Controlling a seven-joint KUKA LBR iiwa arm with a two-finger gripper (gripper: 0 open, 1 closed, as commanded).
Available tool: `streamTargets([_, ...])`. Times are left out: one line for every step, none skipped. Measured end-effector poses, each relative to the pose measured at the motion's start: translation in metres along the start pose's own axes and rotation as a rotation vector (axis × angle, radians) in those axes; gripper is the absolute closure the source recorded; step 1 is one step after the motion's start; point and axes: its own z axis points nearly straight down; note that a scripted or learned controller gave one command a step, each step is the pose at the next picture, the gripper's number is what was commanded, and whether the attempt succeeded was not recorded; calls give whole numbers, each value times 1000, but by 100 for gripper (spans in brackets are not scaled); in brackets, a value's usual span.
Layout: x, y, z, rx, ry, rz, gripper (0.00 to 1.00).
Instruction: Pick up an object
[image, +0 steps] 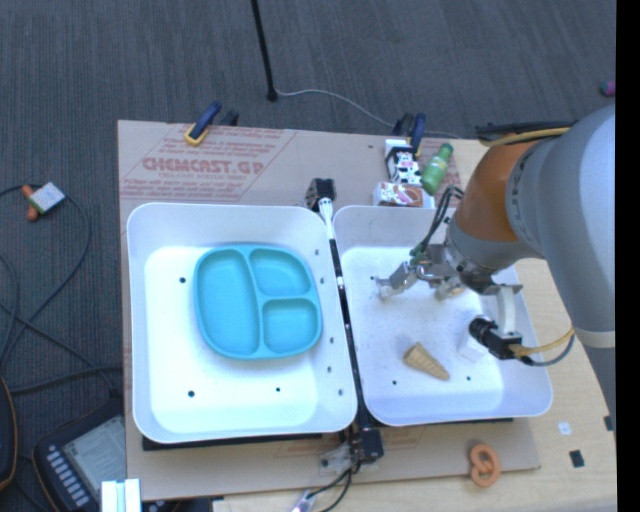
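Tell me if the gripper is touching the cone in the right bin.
Apart. The camera view shows bare white bin floor between the gripper and the cone, which lies nearer the right bin's front edge.

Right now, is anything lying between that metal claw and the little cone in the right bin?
No. In the camera view, only bare white bin floor separates the end effector from the cone.

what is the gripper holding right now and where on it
Nothing: the gripper hangs open over the right bin, its fingers bare; the cone lies apart.
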Motion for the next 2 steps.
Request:
streamTargets([22, -59, -1, 0, 0, 3, 0])
streamTargets([24, 25, 0, -1, 0, 0, 0])
